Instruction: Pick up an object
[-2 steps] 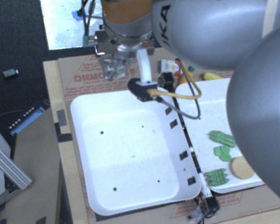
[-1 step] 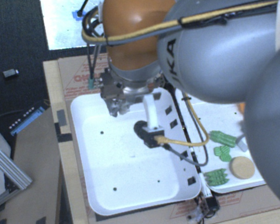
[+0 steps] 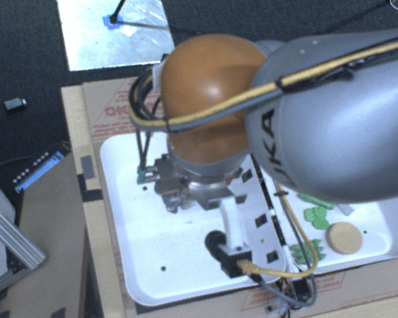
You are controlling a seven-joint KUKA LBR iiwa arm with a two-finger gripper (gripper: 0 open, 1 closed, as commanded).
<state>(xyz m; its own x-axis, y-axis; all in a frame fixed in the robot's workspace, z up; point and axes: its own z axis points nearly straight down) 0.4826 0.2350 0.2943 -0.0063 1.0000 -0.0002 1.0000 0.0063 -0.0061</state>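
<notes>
Currently the arm (image 3: 342, 117) is hanging low over the white bins (image 3: 131, 225), and its bulk is hiding the gripper (image 3: 178, 191), so I cannot tell whether it is standing wide or narrow. A tan round disc (image 3: 344, 238), flat and smooth-looking, is lying near the front rim toward the view's right, just beside some green pieces (image 3: 315, 215). As I judge it, the gripper is sitting well apart from them, so closing here is probably catching nothing.

bench (image 3: 49, 230) | cardboard sheet (image 3: 112, 104) on it | left white bin (image 3: 143, 231), right white bin (image 3: 374, 226) atop
</notes>
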